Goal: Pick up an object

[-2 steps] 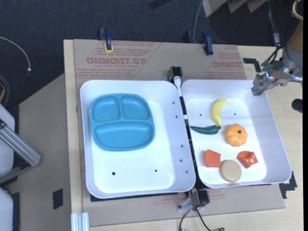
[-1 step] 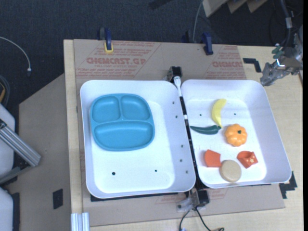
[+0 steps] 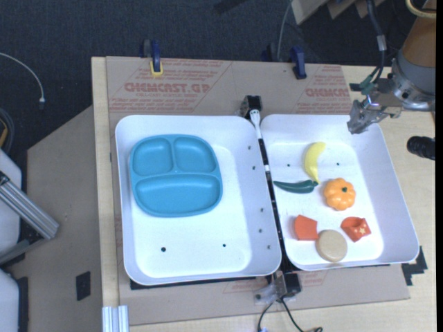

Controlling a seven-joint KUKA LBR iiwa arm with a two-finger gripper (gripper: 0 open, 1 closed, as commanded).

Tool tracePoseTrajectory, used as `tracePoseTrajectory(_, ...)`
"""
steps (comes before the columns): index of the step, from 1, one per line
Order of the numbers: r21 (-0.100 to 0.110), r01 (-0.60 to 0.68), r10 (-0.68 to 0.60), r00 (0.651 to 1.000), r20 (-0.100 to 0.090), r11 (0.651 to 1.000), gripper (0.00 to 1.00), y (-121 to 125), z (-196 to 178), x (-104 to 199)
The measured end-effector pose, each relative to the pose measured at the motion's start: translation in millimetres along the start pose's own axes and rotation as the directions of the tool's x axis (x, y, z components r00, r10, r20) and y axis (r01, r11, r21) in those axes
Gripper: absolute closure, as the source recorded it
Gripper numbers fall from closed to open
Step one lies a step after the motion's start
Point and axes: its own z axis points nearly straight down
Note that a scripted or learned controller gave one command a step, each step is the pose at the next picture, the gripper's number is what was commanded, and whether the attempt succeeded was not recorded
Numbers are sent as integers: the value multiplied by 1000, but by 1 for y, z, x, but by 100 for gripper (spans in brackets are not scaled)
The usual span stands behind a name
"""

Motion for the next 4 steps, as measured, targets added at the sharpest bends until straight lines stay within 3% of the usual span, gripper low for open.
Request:
tracePoseTrajectory(1, 0, -1, 1, 1000, 0, 1000, 100, -19, 6, 41)
tracePoseTrajectory(3, -1, 1, -1, 1000, 0, 1000, 100, -44, 2, 155)
tracePoseTrajectory(4, 2, 1, -1, 1000, 0, 1000, 100, -65, 21, 203)
